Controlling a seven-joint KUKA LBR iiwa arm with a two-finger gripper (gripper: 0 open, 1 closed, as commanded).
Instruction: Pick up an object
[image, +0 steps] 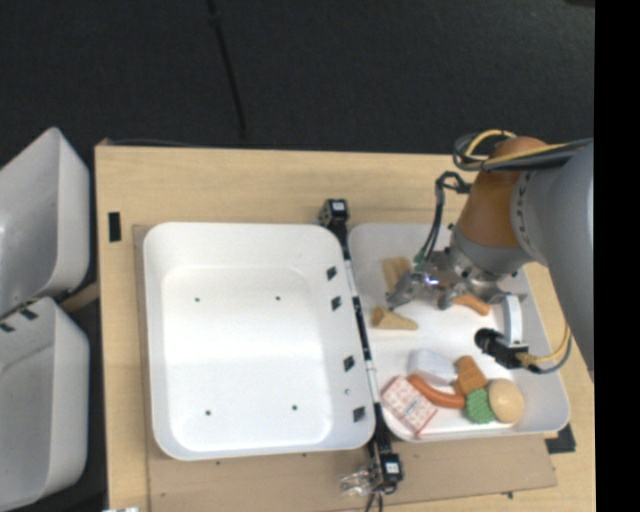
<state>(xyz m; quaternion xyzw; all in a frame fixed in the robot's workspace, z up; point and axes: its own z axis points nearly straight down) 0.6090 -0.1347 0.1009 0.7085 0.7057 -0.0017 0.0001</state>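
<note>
wooden bench, two white bins (250, 440). my gripper (418, 285) hangs in the right one, fingers' state unclear; a tan wedge (394, 319) lies just below-left, another tan piece (396, 270) just above-left.

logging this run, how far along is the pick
Done: the arm has reached into the right bin, and the gripper sits low among the tan pieces, beside one and above another. In hand: nothing visibly between its fingers. Left: a clear grasp and lift. The red piece, the green piece and the patterned card lie untouched at the bin's near end.
</note>
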